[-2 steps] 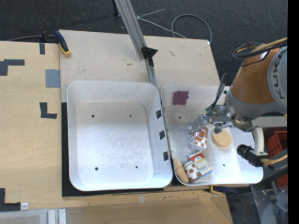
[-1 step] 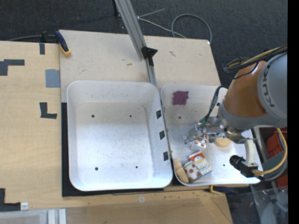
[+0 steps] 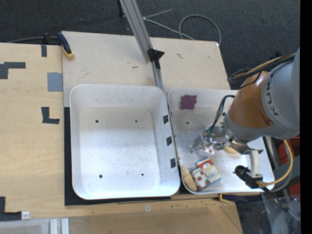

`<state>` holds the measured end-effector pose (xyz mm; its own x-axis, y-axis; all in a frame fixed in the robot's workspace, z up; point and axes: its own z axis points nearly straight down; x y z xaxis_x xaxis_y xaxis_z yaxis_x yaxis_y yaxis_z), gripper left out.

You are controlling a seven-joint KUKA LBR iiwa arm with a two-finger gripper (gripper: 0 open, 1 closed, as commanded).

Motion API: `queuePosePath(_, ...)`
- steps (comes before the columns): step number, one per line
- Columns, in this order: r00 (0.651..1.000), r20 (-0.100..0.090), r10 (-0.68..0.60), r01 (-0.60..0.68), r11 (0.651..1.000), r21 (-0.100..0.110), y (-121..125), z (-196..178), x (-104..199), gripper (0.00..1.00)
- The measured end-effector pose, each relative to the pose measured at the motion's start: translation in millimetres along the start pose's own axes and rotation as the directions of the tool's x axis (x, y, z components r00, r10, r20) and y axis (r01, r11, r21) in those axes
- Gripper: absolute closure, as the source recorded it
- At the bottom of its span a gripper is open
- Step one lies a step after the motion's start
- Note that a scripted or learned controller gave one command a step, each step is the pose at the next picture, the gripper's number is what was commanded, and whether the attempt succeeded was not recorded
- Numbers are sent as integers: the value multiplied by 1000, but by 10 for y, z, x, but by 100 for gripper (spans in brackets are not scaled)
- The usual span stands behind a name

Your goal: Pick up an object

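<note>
My gripper (image 3: 204,144) hangs low over the middle of the right bin (image 3: 195,99), its metal fingers pointing left. Nothing shows between them. Just below it lies a small carton (image 3: 206,173) with a red, white and green print, near the bin's front edge. A tan bread-like piece (image 3: 188,178) lies beside the carton at the front left corner. A pale tan object (image 3: 232,150) peeks out under the wrist to the right. A purple patch (image 3: 188,102) lies at the back of the bin.
The left bin (image 3: 87,99) stands beside the right one, sharing a raised wall between them. A metal rail (image 3: 139,26) slants down from the top to the bins' back edge. A blue and yellow clamp (image 3: 65,44) sits at the bench's far left corner.
</note>
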<state>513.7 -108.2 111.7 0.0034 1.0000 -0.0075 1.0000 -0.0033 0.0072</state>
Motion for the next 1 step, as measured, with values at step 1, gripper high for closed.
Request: queuePosePath(1,1000,-2,-2,2,1000,-4,18,-131,16,100)
